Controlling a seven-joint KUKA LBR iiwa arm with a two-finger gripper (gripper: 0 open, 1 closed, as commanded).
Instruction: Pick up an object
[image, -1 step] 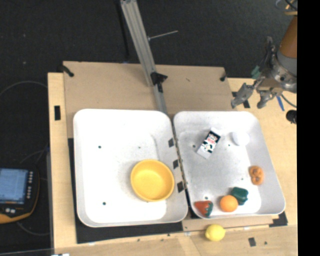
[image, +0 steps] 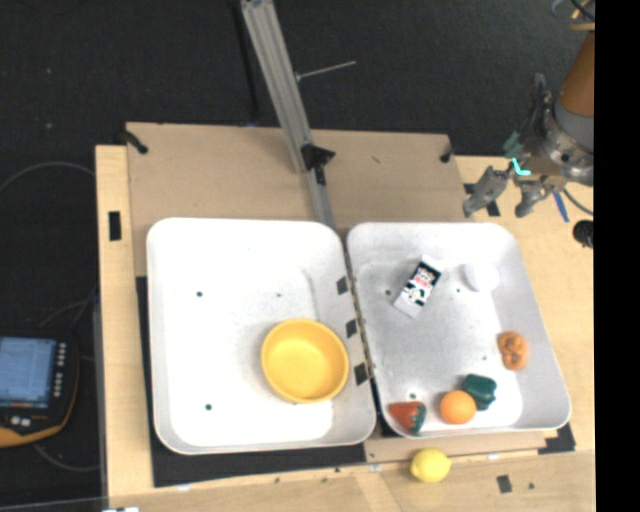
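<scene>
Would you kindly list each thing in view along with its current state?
Gripper: open, holding nothing, above the bench past the right bin's far edge.
Yellow bowl: upright in the left bin.
Small carton: lying tilted in the right bin.
Orange: resting in the right bin, beside a green item.
Lemon: on the bench, outside the bins.

The arm (image: 572, 95) is cut off at the upper right of the frame. A handheld screen (image: 32, 388) at the lower left runs past the edge.
</scene>
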